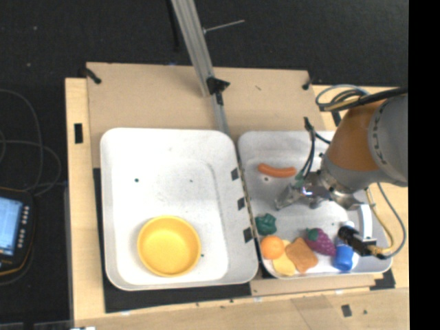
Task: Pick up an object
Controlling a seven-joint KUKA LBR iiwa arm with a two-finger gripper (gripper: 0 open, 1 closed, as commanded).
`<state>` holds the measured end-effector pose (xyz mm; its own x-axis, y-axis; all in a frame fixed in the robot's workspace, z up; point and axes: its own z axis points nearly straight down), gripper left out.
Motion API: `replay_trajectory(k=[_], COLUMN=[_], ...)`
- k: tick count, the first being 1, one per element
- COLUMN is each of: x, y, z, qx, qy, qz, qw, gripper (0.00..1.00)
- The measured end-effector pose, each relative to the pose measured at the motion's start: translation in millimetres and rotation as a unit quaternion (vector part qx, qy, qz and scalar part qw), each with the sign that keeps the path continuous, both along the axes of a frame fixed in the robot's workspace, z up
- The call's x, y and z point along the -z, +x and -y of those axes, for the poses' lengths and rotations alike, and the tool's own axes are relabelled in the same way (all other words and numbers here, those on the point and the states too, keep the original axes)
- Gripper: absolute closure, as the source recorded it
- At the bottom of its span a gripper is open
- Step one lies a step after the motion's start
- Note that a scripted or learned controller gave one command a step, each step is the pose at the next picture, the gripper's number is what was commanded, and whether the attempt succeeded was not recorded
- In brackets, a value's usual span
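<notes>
The arm is reaching into the right bin (pixel 275 143), its gripper (pixel 292 196) hanging low just below the orange sausage (pixel 277 171). Whether it is gripping anything cannot be told from here. The reach appears to be in hand, no lift yet. The next move is likely calling for a clean close on one item. Crowding the near edge: green piece (pixel 265 222), orange ball (pixel 272 246), purple grapes (pixel 321 240), blue block (pixel 343 258). A yellow bowl (pixel 168 245) is sitting in the left bin (pixel 165 150).

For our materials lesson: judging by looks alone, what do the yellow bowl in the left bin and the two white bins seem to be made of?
Round yellow bowl: probably plastic, given its even, saturated colour, smooth moulded rim and soft sheen.
Two shallow white bins: likely thin moulded plastic, with rounded corners and a dull, speckled, scuffed surface. The look alone cannot confirm either.
</notes>
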<state>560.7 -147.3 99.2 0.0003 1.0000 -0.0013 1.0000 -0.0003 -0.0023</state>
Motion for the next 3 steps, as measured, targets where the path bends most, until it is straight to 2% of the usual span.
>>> replay_trajectory(k=[1, 3], x=[-13, -108], y=[1, 7], z=[1, 10], qx=[0.002, -0.001], qy=[0.0000, -0.0006], qz=[0.003, 0.005], qw=[1.0000, 1.0000], gripper=[1.00, 1.00])
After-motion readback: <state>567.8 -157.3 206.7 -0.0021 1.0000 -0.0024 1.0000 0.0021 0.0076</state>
